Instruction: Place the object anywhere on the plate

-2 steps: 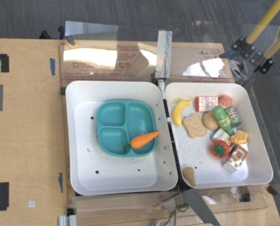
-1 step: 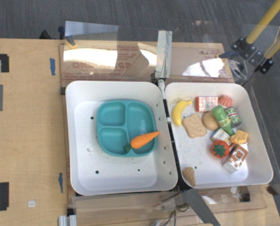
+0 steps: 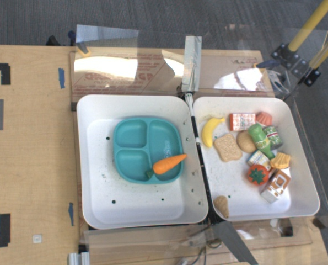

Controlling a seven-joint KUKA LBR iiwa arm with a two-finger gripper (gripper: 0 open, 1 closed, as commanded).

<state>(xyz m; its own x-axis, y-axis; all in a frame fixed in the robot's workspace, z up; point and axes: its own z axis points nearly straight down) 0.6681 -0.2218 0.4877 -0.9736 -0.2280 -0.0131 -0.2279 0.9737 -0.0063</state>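
How the jaws stand I cannot tell from where I look.

The carrot (image 3: pixel 169 163) lies on the teal plate (image 3: pixel 132 134), in its lower right compartment. It lies at a slant, its green stub low on the left and its orange tip pointing up to the right, reaching the plate's rim. The plate has several compartments and sits flat in the middle of the left bin (image 3: pixel 97 203).

The right bin (image 3: pixel 301 203) touches the left one along their shared edge and holds a scatter of toy food. A banana (image 3: pixel 210 130) lies near that edge, with a bread slice (image 3: pixel 227 147) just beside it. Further right there is a green piece (image 3: pixel 261 137) and a red tomato-like piece (image 3: pixel 257 174) among small cartons. A brown piece (image 3: pixel 222 205) lies apart from them at the bin's near corner.

Both bins rest on the brown table (image 3: pixel 26 148).
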